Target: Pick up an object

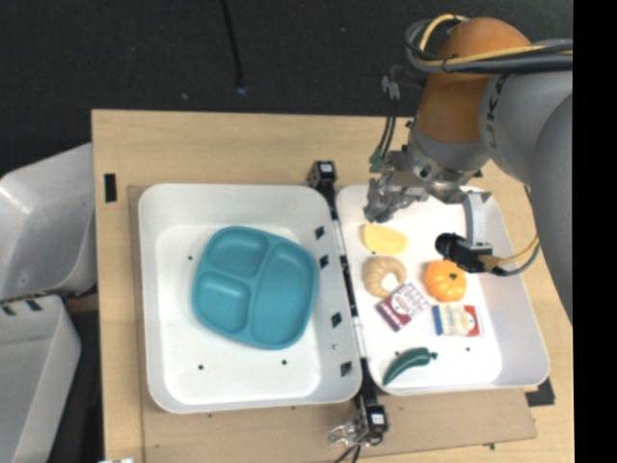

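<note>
1. The wooden bench (116, 152) carries two shallow white bins side by side, the left bin (164, 355) and the right bin (511, 345), joined along a black-hinged seam in the middle.
2. The grey arm (535, 114) with its orange band (463, 75) reaches in from the right and hangs over the far end of the right bin.
3. A teal divided plate (255, 285) lies in the middle of the left bin, well apart from the arm.
4. The gripper (386, 201) sits low at the far left corner of the right bin; whether it is apart or together I cannot tell, and nothing shows clamped in it.
5. A yellow wedge (384, 238) lies just beside the gripper, on its near side.
6. A tan bun-like piece (384, 274) lies next, nearer the camera than the wedge.
7. An orange fruit (445, 280) sits to the right of the bun, below the arm's black fitting.
8. A dark red packet (402, 305) and a white-and-red packet (455, 320) lie nearer still.
9. A green pepper (409, 363) rests near the bin's front edge, farthest from the gripper.
</note>
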### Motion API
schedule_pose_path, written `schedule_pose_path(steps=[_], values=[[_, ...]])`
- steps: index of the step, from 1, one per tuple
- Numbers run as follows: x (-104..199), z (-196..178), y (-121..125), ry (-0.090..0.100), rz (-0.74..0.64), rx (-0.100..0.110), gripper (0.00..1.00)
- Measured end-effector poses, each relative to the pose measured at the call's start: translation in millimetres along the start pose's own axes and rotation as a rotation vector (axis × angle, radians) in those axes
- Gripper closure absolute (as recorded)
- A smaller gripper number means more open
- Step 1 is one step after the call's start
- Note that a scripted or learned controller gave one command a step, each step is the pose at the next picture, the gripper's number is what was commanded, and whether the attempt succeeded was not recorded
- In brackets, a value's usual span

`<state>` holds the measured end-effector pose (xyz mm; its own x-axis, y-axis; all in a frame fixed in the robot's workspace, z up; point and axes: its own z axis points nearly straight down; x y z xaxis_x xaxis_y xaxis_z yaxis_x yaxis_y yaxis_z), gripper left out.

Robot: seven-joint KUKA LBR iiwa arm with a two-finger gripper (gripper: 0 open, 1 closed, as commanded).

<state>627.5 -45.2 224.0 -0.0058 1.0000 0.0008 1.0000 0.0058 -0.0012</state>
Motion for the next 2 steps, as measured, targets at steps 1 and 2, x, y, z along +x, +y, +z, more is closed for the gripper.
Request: schedule_pose_path(steps=[1,2], values=[[45,-12,9,0.001,-0.001,-0.004,1.0],[104,-21,26,0.001,-0.002,-0.004,1.0]])
